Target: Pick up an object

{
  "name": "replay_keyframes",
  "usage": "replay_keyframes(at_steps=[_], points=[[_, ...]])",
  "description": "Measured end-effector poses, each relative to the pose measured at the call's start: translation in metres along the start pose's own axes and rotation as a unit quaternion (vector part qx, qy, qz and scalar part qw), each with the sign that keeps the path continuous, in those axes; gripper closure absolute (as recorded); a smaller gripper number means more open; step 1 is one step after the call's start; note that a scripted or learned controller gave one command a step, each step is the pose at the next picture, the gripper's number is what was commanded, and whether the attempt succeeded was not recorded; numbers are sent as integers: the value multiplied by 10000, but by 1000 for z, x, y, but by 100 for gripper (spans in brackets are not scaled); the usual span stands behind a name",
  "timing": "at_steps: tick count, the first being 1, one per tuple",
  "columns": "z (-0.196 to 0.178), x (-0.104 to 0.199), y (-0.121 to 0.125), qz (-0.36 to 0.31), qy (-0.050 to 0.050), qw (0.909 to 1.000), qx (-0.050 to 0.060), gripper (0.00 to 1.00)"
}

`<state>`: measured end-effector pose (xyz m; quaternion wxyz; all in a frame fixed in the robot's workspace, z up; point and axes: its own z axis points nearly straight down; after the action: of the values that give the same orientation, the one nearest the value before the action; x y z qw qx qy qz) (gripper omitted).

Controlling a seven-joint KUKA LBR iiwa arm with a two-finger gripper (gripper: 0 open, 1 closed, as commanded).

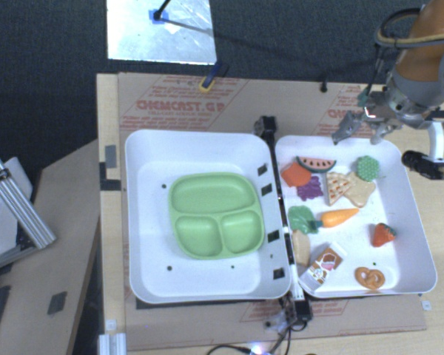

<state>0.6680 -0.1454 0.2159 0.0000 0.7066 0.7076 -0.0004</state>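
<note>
The grey arm's hand [364, 128] hovers over the far edge of the right shallow white bin [418, 220], fingers spread apart and holding nothing. Just below it in that bin lies a red-and-green plastic watermelon slice [316, 163], beside an orange toy carrot [338, 217].

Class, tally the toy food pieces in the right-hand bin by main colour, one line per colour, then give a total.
Orange or red: 4 (slice, watermelon, carrot, strawberry)
Green: 2 (round piece, broccoli)
Purple: 1 (grapes)
Tan or brown: 5 (waffle, toast, pretzel, carton, pale piece)
Total: 12
</note>
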Motion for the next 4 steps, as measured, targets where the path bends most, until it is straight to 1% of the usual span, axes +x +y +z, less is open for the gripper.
replay_keyframes(at_steps=[1,2,3,4], points=[[61,2,-3,1,2,10000,1,0],[120,4,-10,-4,18,10000,34,0],[128,4,-10,-11,17,10000,48,0],[119,4,-10,-12,20,10000,50,100]])
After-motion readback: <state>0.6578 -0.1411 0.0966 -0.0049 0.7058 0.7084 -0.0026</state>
